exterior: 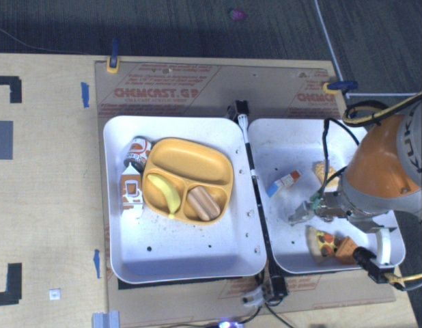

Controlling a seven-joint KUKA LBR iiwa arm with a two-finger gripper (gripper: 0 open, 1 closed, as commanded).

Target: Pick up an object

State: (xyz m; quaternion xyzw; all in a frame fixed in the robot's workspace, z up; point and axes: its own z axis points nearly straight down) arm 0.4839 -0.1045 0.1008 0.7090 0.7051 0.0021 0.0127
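A: Orange and yellow toy [328,244] lies at the near edge of the right bin [286,258], just beside the arm's black cable fitting.

B: Gripper position?

A: Gripper [301,215] sits low inside the right bin, just beyond that toy, fingers pointing toward the divider. Whether the fingers are apart or closed, I cannot tell; nothing shows between them.

B: Other items in that bin?

A: Small box [283,182] with red and blue ends lies near the bin's middle, apart from the gripper. Tan item [322,172] lies farther back, partly hidden by the arm [382,169].

B: Left bin [177,262]?

A: Yellow tray [187,180] with three compartments rests there at a tilt. Banana [164,193] occupies the near left compartment, sausage [203,203] the near right one. The large far compartment holds nothing visible. Can [136,154] lies against the tray's far left corner; carton [131,190] lies just nearer, touching the tray's left side.

B: Beyond the bins?

A: Brown cardboard sheet [218,87], clamped at two corners.
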